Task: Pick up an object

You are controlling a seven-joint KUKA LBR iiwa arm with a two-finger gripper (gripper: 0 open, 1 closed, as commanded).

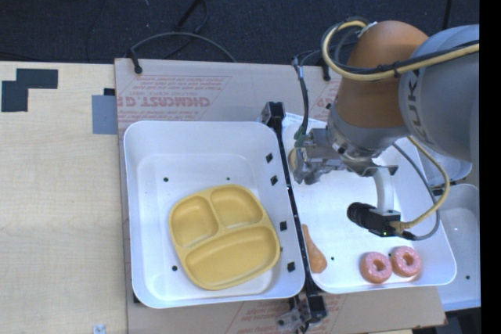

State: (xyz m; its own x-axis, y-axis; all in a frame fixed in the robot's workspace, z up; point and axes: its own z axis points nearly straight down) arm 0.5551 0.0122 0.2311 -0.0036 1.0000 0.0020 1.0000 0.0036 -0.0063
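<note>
end effector (307,165) grip state unclear; two pink donuts (376,267) (405,261), one yellow tray (225,236), one carrot (313,250).

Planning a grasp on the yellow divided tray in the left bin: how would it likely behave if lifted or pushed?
The yellow moulded plastic tray with three compartments looks rigid, so it probably won't flop. Its glossy surface suggests it may slide on the left white bin when pushed. It lies flat and wide, so only its thin raised rim seems graspable.

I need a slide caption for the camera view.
Arm above right bin holding two pink donuts; yellow tray in left bin.
</note>
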